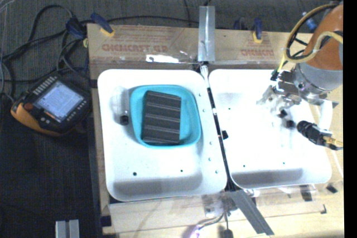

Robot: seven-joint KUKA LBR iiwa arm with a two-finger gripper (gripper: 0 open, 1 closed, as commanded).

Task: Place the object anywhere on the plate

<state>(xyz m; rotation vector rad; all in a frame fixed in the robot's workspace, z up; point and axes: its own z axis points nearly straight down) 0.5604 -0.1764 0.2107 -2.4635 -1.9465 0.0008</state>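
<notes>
A dark grey ribbed block (162, 116) lies flat on the blue plate (193, 120) in the left bin (156, 178). A small translucent item with a black end (119, 107) rests just left of the plate, on the bin floor. My gripper (280, 99) hangs over the upper right part of the right bin (251, 142), far from the plate. I see nothing held at its tip.
The arm's grey wrist with its orange band (326, 44) and cables crosses the right bin's far right corner. A teach pendant (54, 103) lies on the floor to the left. Blue and yellow clamps (257, 30) grip the cardboard back wall.
</notes>
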